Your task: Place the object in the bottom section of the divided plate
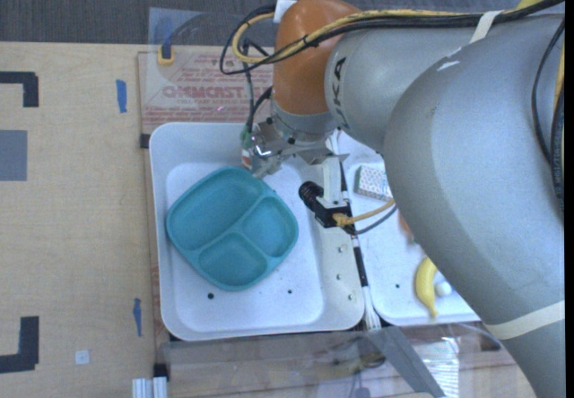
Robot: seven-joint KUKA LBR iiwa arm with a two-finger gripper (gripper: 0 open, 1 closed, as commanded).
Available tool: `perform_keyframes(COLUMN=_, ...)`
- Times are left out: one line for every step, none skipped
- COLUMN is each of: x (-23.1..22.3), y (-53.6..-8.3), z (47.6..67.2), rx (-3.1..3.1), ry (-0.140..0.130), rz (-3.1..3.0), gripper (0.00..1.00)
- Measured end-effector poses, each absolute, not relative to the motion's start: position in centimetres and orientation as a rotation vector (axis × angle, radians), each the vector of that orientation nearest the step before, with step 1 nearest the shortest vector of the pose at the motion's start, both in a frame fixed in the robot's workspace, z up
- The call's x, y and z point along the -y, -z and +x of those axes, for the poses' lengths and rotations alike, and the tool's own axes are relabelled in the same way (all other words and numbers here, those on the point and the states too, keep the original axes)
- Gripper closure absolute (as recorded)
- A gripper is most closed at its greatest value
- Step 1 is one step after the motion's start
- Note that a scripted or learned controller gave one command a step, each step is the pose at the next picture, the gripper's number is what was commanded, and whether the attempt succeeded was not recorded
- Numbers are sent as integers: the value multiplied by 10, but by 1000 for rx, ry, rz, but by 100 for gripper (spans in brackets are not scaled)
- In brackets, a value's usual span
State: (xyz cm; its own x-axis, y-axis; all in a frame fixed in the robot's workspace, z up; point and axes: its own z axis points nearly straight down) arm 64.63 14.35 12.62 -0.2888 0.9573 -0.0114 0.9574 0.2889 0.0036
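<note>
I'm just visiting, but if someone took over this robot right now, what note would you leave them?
Gripper: above the upper edge of the teal divided plate in the left bin; whether it holds anything cannot be told.
Plate: all three sections look bare.
Right bin: a banana and a small patterned item lie there.
Done: nothing placed in the plate yet.
Left: get the object into the plate's bottom section.

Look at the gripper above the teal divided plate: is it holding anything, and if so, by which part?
It cannot be told. The gripper sits at the upper edge of the divided plate, largely hidden by the arm's wrist, and no object is clearly visible in it.
</note>
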Motion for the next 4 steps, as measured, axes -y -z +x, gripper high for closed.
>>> perform_keyframes(x=-199, y=-111, z=632, rx=-2379, ry=-35, rz=2023, gripper=100)
perform_keyframes(x=-197, y=-173, z=588, rx=-2425, ry=-1, rz=1996, gripper=100)
perform_keyframes(x=-218, y=-98, z=581, rx=-2366, ry=-11, rz=2061, gripper=100)
perform_keyframes(x=-202, y=-166, z=570, rx=-2744, ry=-4, rz=1524, gripper=100)
